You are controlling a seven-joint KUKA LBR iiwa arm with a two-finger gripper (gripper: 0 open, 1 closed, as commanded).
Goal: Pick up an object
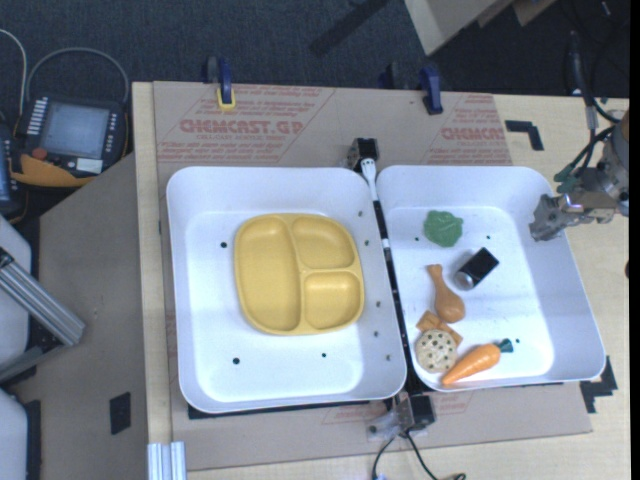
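Five small objects lie in the right bin (560,298), all resting on its floor, none lifted. A green leafy toy vegetable (443,228) sits nearest the far wall. Just in front of it and a little to the right is a small black block (478,267), lying at an angle. A brown toy drumstick (444,295) lies beside the block, toward the centre divider. Below it a round speckled cookie (436,348) rests on a tan cracker (they overlap), and an orange toy carrot (472,362) lies touching the cookie, near the front wall.

The gripper (548,218) sits at the right bin's far right rim, well apart from every object, with nothing visible in it; whether its pincer is open or closed cannot be told.

The left bin (200,268) holds a yellow divided plate (298,272) with three compartments.
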